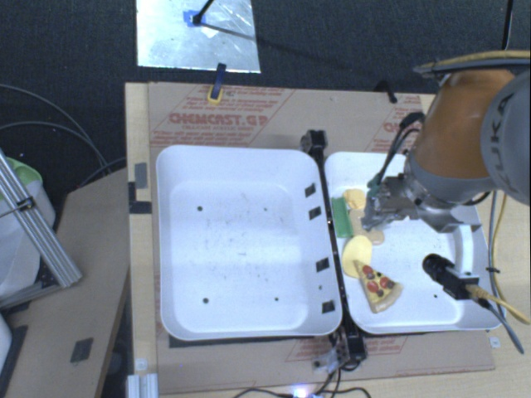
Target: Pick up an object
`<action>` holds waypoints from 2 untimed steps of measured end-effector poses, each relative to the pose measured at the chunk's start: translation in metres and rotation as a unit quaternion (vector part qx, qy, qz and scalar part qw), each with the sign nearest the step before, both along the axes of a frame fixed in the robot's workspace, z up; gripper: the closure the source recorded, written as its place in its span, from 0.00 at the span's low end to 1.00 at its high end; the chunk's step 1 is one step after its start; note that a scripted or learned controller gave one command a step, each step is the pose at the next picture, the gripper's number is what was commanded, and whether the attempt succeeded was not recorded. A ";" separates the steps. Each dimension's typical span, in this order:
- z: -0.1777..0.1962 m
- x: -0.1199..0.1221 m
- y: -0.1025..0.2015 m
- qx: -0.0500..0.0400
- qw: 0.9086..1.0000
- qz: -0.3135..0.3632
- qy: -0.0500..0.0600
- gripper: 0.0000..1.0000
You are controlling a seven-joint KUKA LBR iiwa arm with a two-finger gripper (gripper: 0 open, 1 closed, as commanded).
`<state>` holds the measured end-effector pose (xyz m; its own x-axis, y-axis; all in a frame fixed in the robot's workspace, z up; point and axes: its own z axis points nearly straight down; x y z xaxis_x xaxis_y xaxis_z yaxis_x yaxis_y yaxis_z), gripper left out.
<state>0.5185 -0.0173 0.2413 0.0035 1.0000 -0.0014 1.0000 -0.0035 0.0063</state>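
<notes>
Pincer [377,212] lowered into the right shallow white plastic bin [411,309], over the toys

It looks lined up for a grab, though I cannot tell if it is open or closed. A pale yellow lump [355,198] lies just left of it, with a flat green strip [338,215] beyond. A round yellow disc [358,254] and a toy pizza slice [381,288] lie nearer the camera.

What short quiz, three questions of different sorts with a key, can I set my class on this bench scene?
1. True or false: the pizza slice lies in the right bin.
2. The gripper hangs over which bin? A) the left one B) the right one
3. Fill in: the strip along the right bin's wall nearest the other bin is ___ in colour.
Key: 1 true; 2 B; 3 green.
</notes>
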 end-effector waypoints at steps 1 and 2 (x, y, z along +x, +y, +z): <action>-0.002 -0.019 -0.002 0.000 1.000 0.002 0.002 1.00; -0.009 0.002 0.033 0.001 1.000 0.005 0.002 1.00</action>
<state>0.5209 0.0154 0.2318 -0.0069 1.0000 0.0009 1.0000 0.0069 0.0020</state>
